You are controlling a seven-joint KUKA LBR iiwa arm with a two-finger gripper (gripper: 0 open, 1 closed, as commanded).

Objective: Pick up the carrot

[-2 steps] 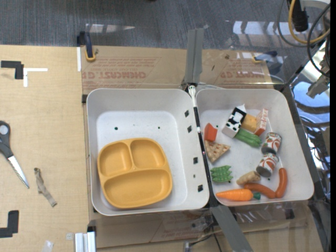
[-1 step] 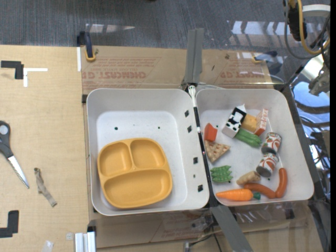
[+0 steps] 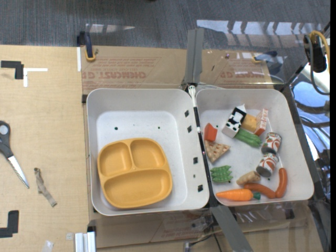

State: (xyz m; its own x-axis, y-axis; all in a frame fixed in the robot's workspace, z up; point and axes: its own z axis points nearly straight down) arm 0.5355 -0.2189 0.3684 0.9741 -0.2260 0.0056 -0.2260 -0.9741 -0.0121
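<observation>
The small orange toy carrot with a green stub end (image 3: pixel 237 195) lies flat at the near edge of the right white bin (image 3: pixel 292 118), close against the near wall and a little left of the middle. Its long axis runs left to right: the tapered tip points left, and the green top points right. It looks like a light, stiff plastic or rubber toy with a smooth, likely slippery skin, so the thick middle of the body, taken across the short width, seems the best hold; the near wall leaves little room on that side. Just behind its green end lies a curved red-orange sausage toy (image 3: pixel 273 187), with a tan knobbly piece (image 3: pixel 247 179) touching or almost touching it. Further back sit a green pea pod (image 3: pixel 221 173) and a tan waffle wedge (image 3: pixel 216 150). In the left white bin (image 3: pixel 100 114) rests a yellow divided plate (image 3: pixel 135 172). I cannot tell the state of the jaws.
</observation>
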